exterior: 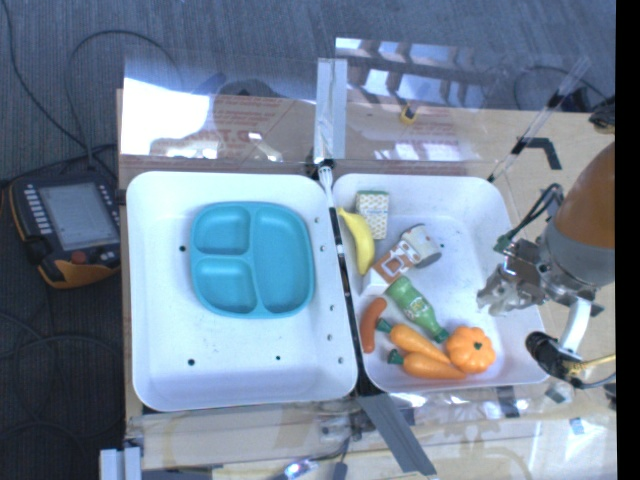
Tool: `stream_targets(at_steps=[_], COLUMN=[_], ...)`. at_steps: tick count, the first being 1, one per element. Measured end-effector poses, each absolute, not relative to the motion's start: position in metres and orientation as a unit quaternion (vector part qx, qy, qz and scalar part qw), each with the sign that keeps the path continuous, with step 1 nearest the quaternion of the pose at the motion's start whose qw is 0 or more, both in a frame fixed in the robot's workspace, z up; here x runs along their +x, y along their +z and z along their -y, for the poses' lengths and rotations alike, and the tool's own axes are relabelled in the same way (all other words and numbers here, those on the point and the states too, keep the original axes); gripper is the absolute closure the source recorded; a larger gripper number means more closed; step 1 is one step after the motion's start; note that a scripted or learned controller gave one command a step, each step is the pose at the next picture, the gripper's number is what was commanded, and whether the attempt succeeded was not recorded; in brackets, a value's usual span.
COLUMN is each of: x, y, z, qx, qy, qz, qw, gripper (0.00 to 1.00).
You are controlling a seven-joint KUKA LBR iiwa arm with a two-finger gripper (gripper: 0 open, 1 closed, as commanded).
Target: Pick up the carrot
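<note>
Orange carrot [420, 344], lying flat, right bin's near edge, beside the pumpkin [470, 349]

Left bin [160, 368]: you've got a blue divided plate [250, 259]. Right bin [480, 193]: banana [359, 239], green bottle [415, 308], small pumpkin [471, 349], red sausage [371, 324], patterned box [373, 206]. Teach pendant [62, 221] on your floor, left.

Bright daylight, glare on back panels

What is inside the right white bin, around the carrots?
The right bin holds two carrots, a small pumpkin, a green bottle, a banana, a sausage and small packages. The carrots overlap, so part of one is covered.
</note>
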State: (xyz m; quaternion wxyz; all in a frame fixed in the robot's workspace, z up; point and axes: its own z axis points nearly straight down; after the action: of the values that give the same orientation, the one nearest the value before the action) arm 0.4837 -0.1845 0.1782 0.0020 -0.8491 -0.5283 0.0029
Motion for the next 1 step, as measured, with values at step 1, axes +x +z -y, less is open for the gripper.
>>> stream_targets(at_steps=[1], x=[0.4837], y=[0.1782], z=[0.1845], qx=[-0.849], qy=[0.0029], qz=[0.528], qw=[0.002], gripper=[0.00])
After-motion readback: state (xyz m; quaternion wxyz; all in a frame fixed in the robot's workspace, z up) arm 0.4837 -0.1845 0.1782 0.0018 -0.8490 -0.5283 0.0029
